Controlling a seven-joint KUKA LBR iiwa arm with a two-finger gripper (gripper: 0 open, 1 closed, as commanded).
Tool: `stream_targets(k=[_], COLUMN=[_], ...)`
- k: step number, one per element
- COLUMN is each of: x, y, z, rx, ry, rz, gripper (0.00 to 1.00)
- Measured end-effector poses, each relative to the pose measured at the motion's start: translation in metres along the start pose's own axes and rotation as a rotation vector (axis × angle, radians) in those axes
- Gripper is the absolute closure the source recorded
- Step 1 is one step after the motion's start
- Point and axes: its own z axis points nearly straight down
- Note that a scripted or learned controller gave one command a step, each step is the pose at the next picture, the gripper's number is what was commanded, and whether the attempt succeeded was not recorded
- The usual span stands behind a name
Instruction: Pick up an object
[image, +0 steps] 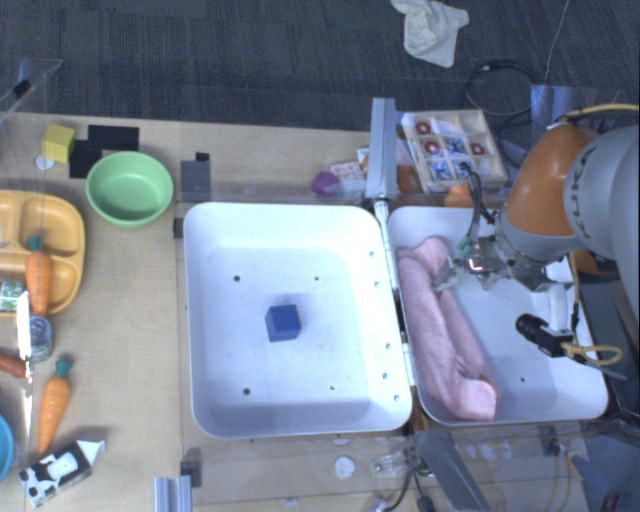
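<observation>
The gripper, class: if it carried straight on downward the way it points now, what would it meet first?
Probably the pink towel in the right bin: the gripper hangs at the towel's upper end, though depth is hard to judge.

arm: bulky grey rounded KUKA arm housing (608, 190) | band: glossy orange ring (545, 190) above wrist | wrist: dark metal gripper assembly (480, 262), small red and green marks | cable: thin black lead ran along wrist

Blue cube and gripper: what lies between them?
In the camera view, the bins' shared divider and the pink rolled towel separate the blue cube from the gripper.
</observation>
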Motion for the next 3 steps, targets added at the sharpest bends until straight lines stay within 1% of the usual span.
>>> stream_targets(k=[1, 2, 3], x=[0.025, -0.018, 0.024], y=[0.015, 0.001, -0.017], z=[0.004, -0.041, 0.006], rx=[-0.009, 0.001, -0.007], ry=[-0.004, -0.001, -0.004], rz=[-0.196, -0.183, -0.314], gripper=[0.0, 0.0, 0.0])
